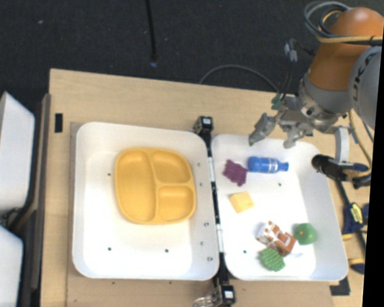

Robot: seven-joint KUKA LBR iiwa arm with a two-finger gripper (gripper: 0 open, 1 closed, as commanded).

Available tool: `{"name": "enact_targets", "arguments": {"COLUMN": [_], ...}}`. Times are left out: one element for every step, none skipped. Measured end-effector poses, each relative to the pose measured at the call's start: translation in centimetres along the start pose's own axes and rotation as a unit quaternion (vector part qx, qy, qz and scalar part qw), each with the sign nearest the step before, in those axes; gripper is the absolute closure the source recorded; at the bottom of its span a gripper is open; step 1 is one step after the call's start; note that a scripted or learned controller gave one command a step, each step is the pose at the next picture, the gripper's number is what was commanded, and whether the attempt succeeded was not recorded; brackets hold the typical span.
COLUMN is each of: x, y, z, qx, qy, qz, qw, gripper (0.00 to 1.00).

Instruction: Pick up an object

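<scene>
We judge that the task is at its beginning: nothing is picked up yet. The gripper (275, 133) hangs over the far edge of the right bin (321, 193), and its two fingers stand wide apart with nothing between them. It looks raised above the bin and not down among the things.

All the candidates lie in the right bin. The blue bottle (266, 165) lies on its side at the far end, just below the gripper in the view, so it looks like the closest thing to take. Just beside its left end lies a purple piece (235, 172); the two are near each other, but we cannot tell if they touch. A yellow block (241, 202) lies alone toward the middle of the bin. At the near end there is a small group: a brown and white toy (275, 236), a green ball (305, 233) just beside it, and a green piece (272, 259) touching or almost touching the toy.

The left bin (89, 194) bears a yellow divided plate (155, 185), which lies flat in its middle.

What is left, in our judgement, is the whole work: to choose one thing, to come down over it, to close on it and to lift it free of the bin. The bottle may roll when the fingers press it, and the crowded group at the near end looks harder to grasp cleanly.
</scene>
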State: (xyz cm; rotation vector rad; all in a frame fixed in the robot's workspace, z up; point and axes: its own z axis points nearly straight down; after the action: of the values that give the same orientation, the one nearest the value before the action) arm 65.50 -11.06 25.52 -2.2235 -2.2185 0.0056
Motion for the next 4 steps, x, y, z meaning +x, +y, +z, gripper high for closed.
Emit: {"name": "enact_targets", "arguments": {"x": [-0.5, -1.0, -1.2, -0.4], "y": [0.2, 1.0, 1.2, 1.9], "z": [4.3, 9.1, 7.6, 2.2], "qx": [0.000, 0.000, -0.004, -0.004], "qy": [0.000, 0.000, -0.001, 0.001], "qz": [0.001, 0.002, 0.003, -0.003], "qw": [1.0000, 1.0000, 1.0000, 1.0000], "gripper": [0.00, 0.00, 1.00, 1.00]}}
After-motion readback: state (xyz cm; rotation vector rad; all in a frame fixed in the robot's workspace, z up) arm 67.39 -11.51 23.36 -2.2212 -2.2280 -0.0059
